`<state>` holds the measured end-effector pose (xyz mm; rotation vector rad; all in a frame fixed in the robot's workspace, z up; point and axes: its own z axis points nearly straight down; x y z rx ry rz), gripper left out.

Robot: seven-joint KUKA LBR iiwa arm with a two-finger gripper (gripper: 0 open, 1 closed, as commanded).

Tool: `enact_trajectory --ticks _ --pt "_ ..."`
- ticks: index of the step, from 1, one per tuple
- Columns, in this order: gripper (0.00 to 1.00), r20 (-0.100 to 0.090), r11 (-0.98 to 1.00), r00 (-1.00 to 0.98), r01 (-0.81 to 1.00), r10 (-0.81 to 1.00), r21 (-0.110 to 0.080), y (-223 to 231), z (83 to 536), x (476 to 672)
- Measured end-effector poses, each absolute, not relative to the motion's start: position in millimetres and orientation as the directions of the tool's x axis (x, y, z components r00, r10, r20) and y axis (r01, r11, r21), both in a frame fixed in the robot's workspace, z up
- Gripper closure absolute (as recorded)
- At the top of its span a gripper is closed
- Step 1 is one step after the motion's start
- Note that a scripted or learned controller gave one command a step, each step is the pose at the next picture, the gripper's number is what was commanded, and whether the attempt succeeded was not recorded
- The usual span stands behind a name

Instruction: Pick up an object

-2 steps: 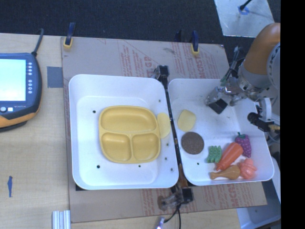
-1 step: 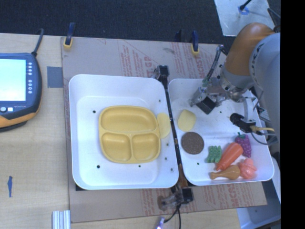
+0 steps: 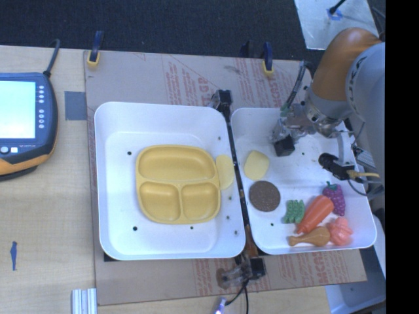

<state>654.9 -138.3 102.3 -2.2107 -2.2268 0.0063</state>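
The right bin [image 3: 262,244] holds a pale yellow chip-shaped piece [image 3: 256,164], a round brown patty [image 3: 264,195], a green vegetable piece [image 3: 294,210], an orange carrot [image 3: 315,213], purple grapes [image 3: 335,198], a tan drumstick [image 3: 309,239] and a pink-orange piece [image 3: 340,231]. My gripper [image 3: 283,145] hangs low over the bin's back part, up and to the right of the yellow piece. Nothing shows held in it.
The left bin [image 3: 118,241] bears a yellow divided tray [image 3: 178,182], with another pale yellow piece [image 3: 224,171] by its right wall. A grey and orange handheld screen [image 3: 23,120] lies on the bench at far left. Clamps [image 3: 267,57] hold the cardboard at the back.
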Motion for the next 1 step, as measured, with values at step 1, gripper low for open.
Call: enact_trajectory --ticks 1 --pt "1.00 0.000 0.006 -0.006 1.000 1.000 -0.003 -77.4 192.4 564.4"
